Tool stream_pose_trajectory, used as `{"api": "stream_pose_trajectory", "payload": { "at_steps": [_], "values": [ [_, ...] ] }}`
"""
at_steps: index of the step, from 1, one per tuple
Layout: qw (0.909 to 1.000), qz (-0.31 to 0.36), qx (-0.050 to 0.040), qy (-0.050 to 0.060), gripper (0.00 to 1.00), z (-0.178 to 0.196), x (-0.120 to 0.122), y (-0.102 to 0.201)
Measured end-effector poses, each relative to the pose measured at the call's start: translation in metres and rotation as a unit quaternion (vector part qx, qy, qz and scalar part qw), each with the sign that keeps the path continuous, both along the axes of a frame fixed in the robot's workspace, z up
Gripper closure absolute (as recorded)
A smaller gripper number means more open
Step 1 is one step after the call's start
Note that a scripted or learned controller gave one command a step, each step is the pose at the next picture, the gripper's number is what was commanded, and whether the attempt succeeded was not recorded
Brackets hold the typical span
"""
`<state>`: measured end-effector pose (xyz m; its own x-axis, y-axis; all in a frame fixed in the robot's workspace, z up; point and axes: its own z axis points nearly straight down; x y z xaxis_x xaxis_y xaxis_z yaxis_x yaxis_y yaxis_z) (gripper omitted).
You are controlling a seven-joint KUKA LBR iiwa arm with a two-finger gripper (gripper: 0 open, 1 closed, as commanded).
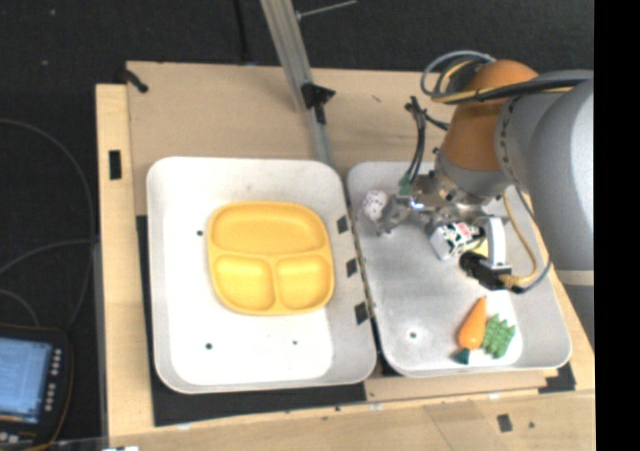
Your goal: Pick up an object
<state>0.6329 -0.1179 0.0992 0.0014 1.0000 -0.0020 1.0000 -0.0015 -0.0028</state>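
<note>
My gripper (405, 211) hangs low over the upper left part of the right bin (420, 289), under the orange-banded wrist. A small white speckled object (373, 203) lies just left of it, near the bin's top left corner. A black-and-white patched toy (452, 237) sits just right of the gripper, partly under the wrist. An orange toy carrot (472, 323) with a green leafy piece (497, 336) beside it lies in the bin's lower right corner. I cannot tell whether anything is held.
The left bin (180, 339) holds a yellow divided plate (270, 256) in its middle. A slanted metal post (285, 29) rises behind the bins. The bare floor of the right bin lies between the gripper and the carrot.
</note>
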Motion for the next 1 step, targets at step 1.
{"api": "stream_pose_trajectory", "payload": {
  "at_steps": [1],
  "values": [
    [1.0,-0.002,0.0001,-0.003,1.0,0.0137,0.0017,-0.001]
  ]
}}
